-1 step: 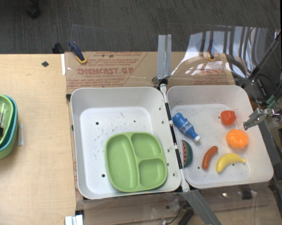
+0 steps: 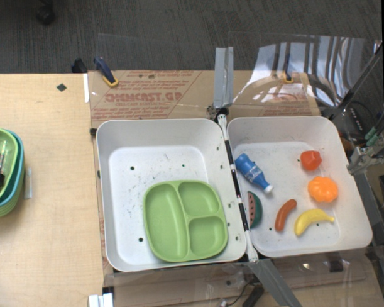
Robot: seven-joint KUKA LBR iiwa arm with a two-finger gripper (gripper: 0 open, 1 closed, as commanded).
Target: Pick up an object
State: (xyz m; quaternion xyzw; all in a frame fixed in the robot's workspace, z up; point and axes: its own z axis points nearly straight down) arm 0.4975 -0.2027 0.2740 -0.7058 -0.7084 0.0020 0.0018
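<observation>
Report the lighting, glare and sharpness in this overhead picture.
Camera view: even, soft light with faint shadows under the toys in the right bin; bright glare streaks on the clear sheeting at upper right; the green tray and blue bottle look reasonably sharp; the picture is slightly grainy overall.

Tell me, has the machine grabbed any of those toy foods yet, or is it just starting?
Nothing looks picked up yet. The blue bottle, red pepper, orange, sausage, banana and watermelon slice all lie in the right bin. The green plate sits in the left bin. The whole pick remains.
</observation>
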